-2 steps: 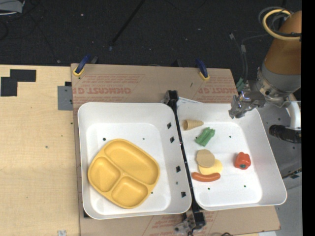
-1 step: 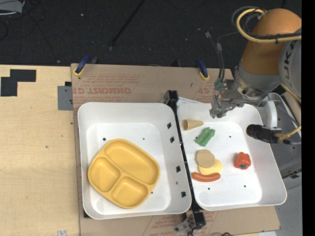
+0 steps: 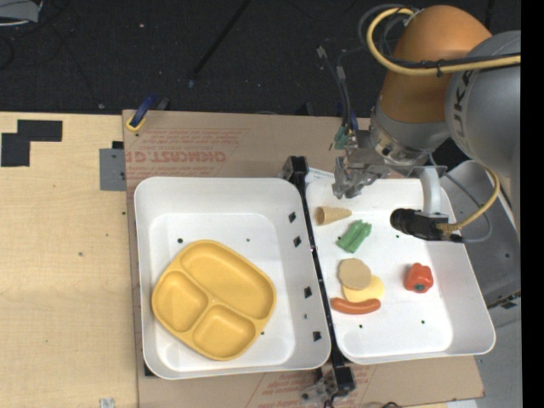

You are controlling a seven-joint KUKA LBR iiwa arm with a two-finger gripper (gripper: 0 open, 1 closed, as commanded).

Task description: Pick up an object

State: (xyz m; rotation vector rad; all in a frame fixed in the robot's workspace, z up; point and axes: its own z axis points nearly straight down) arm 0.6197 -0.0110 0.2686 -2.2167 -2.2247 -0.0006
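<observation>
- Gripper point(image 3: 350, 185): hung over the far left corner of the right bin point(image 3: 463, 330), just beyond the cone; whether it was open or closed could not be told, and nothing could be seen in it.
- Cone point(image 3: 333, 215): tan, lying on its side just below the gripper, tip pointing right.
- Green piece point(image 3: 354, 236): lay near the cone, toward the bin's middle.
- Round tan disc point(image 3: 354, 273): overlapped a yellow slice point(image 3: 371, 291), with a red sausage point(image 3: 356, 306) touching the slice's near edge.
- Red pepper point(image 3: 417, 278): sat apart, to the right of the disc.
- Black fitting point(image 3: 415, 223): with a yellow cable, hung over the bin's right half.
- Left bin point(image 3: 153, 206): held a yellow divided tray point(image 3: 214, 297) of three compartments.
</observation>
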